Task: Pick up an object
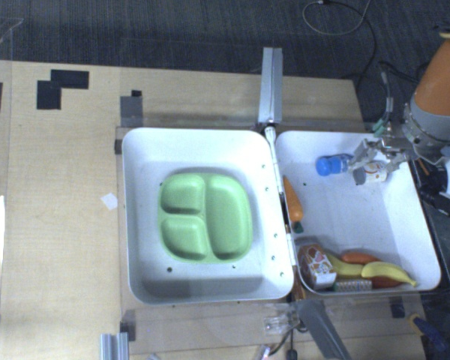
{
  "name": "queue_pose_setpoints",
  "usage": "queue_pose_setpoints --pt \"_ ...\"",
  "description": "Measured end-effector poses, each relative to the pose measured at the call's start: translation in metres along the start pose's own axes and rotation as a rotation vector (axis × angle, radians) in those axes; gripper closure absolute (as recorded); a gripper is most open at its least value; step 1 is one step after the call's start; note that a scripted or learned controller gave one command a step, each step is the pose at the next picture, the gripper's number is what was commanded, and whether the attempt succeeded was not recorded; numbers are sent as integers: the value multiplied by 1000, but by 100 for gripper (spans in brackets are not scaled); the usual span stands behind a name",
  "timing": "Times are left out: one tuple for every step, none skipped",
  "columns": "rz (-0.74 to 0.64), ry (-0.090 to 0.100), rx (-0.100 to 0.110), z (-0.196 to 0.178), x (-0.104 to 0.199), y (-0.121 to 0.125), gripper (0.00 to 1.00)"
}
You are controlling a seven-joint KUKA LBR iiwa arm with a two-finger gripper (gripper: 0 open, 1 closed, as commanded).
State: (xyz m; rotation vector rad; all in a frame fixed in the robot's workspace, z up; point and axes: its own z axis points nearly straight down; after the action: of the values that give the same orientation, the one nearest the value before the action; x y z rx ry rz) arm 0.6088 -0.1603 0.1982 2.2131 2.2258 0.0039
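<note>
Counter point(60, 201): 2 white bins side by side.
Left bin point(135, 201): 1 green divided plate point(206, 216), central.
Right bin point(412, 216): 1 blue bottle point(331, 165) on its side near the far edge; 1 carrot point(292, 201) along the left wall; 1 banana point(388, 273), 1 red item point(358, 258) and 1 printed packet point(317, 265) along the near edge.
Pincer point(375, 165): at the far right corner, just beside the bottle; whether it is wide or narrow cannot be told.

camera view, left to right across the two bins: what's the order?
green divided plate → carrot → round snack packet → blue bottle → banana → gripper with the grey arm
</note>
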Motion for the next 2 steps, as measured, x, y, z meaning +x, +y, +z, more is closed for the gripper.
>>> queue_pose_setpoints --pt "-172 0 -3 93 18 10 0" --pt "-124 0 -6 109 8 9 0"
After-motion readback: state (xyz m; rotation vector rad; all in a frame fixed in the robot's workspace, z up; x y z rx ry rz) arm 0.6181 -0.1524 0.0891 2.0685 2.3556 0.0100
